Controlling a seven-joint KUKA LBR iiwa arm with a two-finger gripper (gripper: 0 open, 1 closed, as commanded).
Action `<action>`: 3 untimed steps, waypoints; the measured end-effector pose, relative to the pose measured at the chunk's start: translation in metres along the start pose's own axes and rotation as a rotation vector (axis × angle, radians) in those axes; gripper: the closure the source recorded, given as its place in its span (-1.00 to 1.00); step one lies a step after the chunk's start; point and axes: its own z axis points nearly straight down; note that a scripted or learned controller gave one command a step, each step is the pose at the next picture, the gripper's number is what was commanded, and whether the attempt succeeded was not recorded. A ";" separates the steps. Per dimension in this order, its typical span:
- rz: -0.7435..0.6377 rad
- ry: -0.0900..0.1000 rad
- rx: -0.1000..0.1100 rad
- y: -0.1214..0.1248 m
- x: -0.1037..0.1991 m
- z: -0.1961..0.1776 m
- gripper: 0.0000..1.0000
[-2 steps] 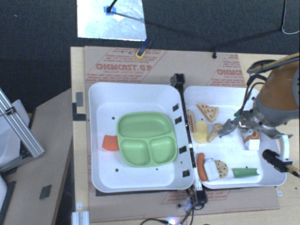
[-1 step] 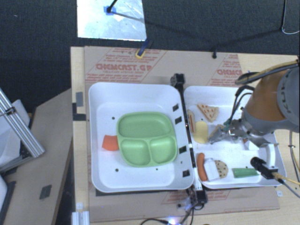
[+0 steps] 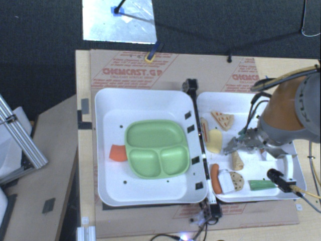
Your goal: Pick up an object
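Fingers [image 3: 234, 145] low in the right bin [image 3: 296, 192], openness impossible to tell. Just beside: pale yellow piece [image 3: 214, 140] leftward, tan wedge [image 3: 237, 160] underneath. Farther left, green tray [image 3: 156, 148].

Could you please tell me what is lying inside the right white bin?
Right white bin: toy foods, including a waffle-patterned wedge, yellow piece, orange sausage, green stick. The arm covers more.

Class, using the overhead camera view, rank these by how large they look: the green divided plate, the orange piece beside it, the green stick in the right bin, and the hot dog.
1. Green divided plate, by far.
2. Green stick, hot dog and orange piece look alike; too close to rank.
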 end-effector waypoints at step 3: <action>-0.005 -0.002 -0.007 -0.009 -0.001 -0.118 1.00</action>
